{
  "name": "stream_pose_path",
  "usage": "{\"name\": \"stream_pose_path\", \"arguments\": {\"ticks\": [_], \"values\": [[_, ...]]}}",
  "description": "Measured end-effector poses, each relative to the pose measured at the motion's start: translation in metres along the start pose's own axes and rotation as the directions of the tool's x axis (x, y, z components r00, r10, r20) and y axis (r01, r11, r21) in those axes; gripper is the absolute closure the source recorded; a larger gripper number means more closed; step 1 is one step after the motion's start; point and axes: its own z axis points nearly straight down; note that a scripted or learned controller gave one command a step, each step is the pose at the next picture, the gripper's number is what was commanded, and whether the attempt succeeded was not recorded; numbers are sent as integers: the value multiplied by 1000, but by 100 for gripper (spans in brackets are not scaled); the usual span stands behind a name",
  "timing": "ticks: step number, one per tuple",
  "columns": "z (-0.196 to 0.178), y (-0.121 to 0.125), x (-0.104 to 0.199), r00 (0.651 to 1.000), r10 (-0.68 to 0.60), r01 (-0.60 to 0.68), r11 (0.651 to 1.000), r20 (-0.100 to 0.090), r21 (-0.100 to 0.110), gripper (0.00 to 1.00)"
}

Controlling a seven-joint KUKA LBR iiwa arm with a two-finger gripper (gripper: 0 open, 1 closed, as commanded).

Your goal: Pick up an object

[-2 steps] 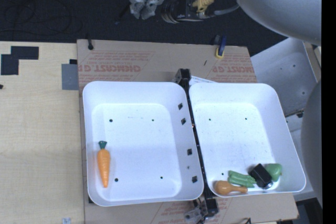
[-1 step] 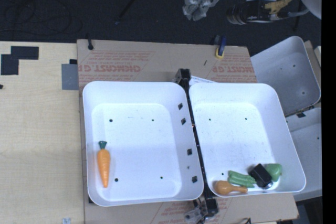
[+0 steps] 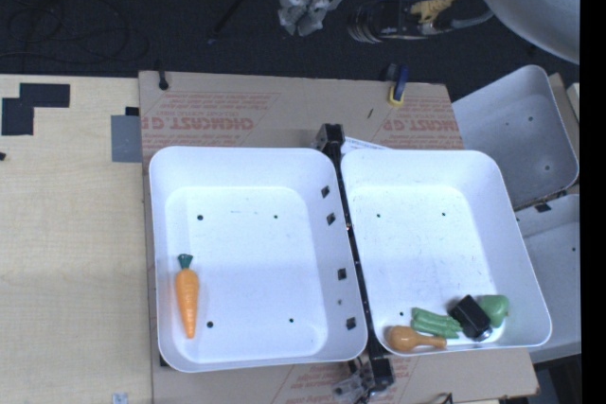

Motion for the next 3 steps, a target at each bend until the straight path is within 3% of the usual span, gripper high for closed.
{"name": "stream_pose_path", "arguments": {"ticks": [1, 2, 3], "values": [[0, 0, 52, 1000, 0, 0, 1000, 0, 0, 100], [0, 0, 50, 1000, 0, 0, 1000, 2, 1, 100], [79, 1, -35, 1000, 14, -14, 1000, 6, 9, 100]]}}
